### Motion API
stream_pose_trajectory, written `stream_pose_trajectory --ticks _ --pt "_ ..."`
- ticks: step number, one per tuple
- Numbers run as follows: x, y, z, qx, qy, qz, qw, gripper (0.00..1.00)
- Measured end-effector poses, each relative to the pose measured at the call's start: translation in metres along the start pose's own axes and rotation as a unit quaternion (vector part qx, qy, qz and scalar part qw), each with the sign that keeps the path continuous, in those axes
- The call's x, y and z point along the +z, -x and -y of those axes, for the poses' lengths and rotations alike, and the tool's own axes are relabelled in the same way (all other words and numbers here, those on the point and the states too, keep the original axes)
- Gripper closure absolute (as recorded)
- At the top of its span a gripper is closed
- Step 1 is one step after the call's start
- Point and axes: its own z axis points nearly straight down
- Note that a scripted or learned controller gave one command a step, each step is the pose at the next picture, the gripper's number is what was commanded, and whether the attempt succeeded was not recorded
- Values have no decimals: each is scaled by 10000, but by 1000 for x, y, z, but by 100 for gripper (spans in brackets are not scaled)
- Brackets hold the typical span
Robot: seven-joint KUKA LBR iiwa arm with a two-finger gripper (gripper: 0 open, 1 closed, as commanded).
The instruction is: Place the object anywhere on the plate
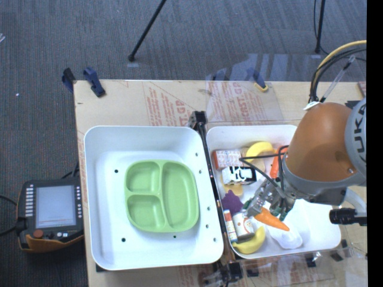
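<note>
The arm (pixel 335 142) bears the letters "UK" on its grey casing at three o'clock. Red print crosses the cardboard sheet (pixel 173 100) on the desk (pixel 287 94), mirrored and unreadable.

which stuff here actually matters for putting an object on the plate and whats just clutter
Job:
green plate, in the left bin
gripper, low over the right bin
toys under it: carrot, banana

Lying about:
pendant, left of the bench
blue clamp at the bench's far corner
tripod legs on the floor
</note>
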Motion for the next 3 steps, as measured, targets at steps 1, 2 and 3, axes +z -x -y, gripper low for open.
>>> stream_pose_trajectory --ticks 1,2,3 --pt "-24 -41 -53 1427 6 6 9898 100" --pt "-66 -70 -112 1098 13 7 9940 100" --pt "-103 -101 -186 1436 5 5 9896 100"
